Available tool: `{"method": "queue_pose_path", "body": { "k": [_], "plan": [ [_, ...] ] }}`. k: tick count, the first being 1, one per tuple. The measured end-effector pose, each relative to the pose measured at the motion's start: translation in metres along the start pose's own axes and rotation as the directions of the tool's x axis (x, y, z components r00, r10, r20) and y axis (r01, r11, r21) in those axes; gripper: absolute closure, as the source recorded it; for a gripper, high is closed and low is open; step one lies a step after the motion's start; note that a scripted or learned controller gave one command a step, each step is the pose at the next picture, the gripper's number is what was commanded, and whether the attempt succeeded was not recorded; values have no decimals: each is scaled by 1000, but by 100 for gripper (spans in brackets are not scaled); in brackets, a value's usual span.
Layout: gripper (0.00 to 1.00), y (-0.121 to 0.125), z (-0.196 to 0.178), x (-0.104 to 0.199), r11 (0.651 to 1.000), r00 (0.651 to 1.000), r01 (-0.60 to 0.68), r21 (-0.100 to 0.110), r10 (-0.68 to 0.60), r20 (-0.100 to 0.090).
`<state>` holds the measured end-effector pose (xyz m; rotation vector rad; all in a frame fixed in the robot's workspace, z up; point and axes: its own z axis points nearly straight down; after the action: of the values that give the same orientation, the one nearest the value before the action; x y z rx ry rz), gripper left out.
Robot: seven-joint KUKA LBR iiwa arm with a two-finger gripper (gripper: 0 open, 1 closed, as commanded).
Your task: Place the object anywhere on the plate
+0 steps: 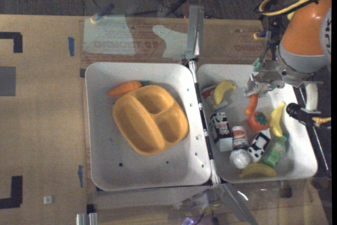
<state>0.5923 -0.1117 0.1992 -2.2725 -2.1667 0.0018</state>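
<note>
A yellow divided plate point(150, 118) lies in the left bin point(100, 166), with an orange toy carrot point(124, 88) beside its upper left edge. My gripper point(259, 85) is low over the upper part of the right bin point(303, 163). Right under it, an orange-red carrot-like toy point(254, 113) reaches up to the gripper's tip. Whether the gripper grips this toy is unclear from this angle.
The right bin also holds a yellow banana point(224, 91), a cow-patterned carton point(220, 125), a red-labelled bottle point(239, 137), a second cow carton point(258, 146), a green bottle point(275, 151), two more bananas point(277, 119) point(258, 169) and a white ball point(239, 158). A metal divider point(202, 129) separates the bins.
</note>
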Motion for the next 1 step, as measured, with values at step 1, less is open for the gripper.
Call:
{"method": "queue_pose_path", "body": {
  "k": [1],
  "plan": [
    [100,10,-36,78,992,992,128,-2,-128,1]
  ]
}}
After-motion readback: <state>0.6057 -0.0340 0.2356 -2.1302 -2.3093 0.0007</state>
